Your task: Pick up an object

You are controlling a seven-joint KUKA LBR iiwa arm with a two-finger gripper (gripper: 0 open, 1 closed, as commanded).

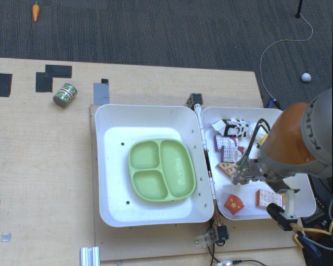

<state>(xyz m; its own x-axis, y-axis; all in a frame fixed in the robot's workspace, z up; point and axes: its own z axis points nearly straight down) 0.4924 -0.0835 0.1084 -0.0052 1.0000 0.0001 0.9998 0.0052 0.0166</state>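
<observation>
Taking the green divided plate [162, 170] as the mark, it lies flat in the middle of the left white bin [106, 156], three compartments showing, its long side slanted a little. Far off to the plate's upper left, out on the bare wooden worktop [41, 166], a small green can [64, 95] lies on its side near some dark flat patches [53, 77]. Beyond the worktop, well up and left of the plate, a small orange carrot-like thing [35, 11] lies on the grey carpet. To the plate's right, past the rim where the two bins meet, the right white bin [208, 120] holds a scatter of small things: a black-and-white patterned piece [235, 127] up top, pink-and-white packets [227, 148] below it, a tan wedge [226, 169] nearer the plate's level, a red block [233, 204] toward the near edge, and a red-and-white packet [268, 198] further right. The grey arm with its orange band [289, 140] leans over that bin from the right, and the gripper [240, 175] sits low among the things just right of the tan wedge. Whether it is apart or together I cannot tell from here.
</observation>
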